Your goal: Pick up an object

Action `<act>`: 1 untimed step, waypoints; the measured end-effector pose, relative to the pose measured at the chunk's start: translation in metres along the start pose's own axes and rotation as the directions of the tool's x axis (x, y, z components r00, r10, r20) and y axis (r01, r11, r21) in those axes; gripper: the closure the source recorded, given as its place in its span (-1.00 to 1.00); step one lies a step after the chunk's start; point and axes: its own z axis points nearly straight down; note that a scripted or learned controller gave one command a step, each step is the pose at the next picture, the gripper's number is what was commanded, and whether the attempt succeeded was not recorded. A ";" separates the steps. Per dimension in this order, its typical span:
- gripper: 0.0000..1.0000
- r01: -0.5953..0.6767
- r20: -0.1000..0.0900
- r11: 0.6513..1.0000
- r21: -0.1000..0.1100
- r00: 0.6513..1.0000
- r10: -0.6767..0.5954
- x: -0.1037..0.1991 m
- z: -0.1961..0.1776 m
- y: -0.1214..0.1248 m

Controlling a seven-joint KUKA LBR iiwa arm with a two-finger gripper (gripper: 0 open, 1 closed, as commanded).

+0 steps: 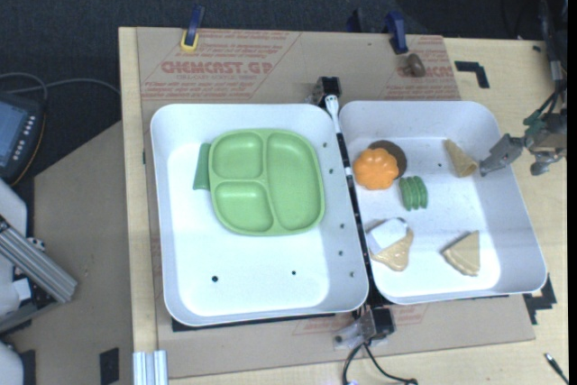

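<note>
On the counter (pixel 270 59), the left shallow white bin (pixel 180 266) holds a light green plastic plate with three compartments (pixel 267 180), lying flat in the bin's upper half. A dark green flat piece (pixel 201 167) sticks out from under the plate's left edge.

The right shallow white bin (pixel 505 239) touches the left one along its side. Near its left wall sits a small orange toy pumpkin (pixel 376 169), with a dark brown round object (pixel 391 152) just behind and touching it. Just right of the pumpkin lies a small green ribbed piece (pixel 414 192). Below, a white and tan wedge (pixel 391 242) rests near the front left; a tan triangular wedge (pixel 463 253) lies well right of it. Another small tan piece (pixel 461 158) sits near the upper right.

My jaws (pixel 498 158) hang over the right bin's right edge, beside that tan piece; whether they are spread or pressed together I cannot tell.
</note>
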 end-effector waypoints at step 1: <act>-1.00 0.004 0.004 1.000 -0.014 1.000 -0.004 0.001 -0.008 0.003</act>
